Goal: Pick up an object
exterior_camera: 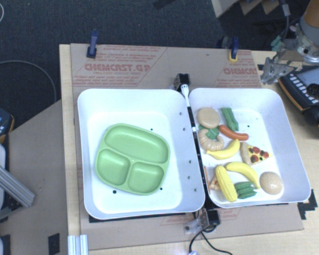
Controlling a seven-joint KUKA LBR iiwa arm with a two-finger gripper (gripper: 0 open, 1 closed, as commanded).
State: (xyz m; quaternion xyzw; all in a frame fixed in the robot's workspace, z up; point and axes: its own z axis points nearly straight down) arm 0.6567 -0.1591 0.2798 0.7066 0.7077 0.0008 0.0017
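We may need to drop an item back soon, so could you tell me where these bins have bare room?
The left bin has bare floor all around the green divided plate, widest along its far wall. The right bin is crowded with toy food; bare floor remains along its far-right corner, beside the hot dog.

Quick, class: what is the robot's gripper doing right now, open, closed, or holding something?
Gripper: at the view's upper right, above the right bin's far corner, holding nothing; open or closed cannot be told.

Grey metal hand (274, 69) below a pale rounded wrist housing (313, 16)
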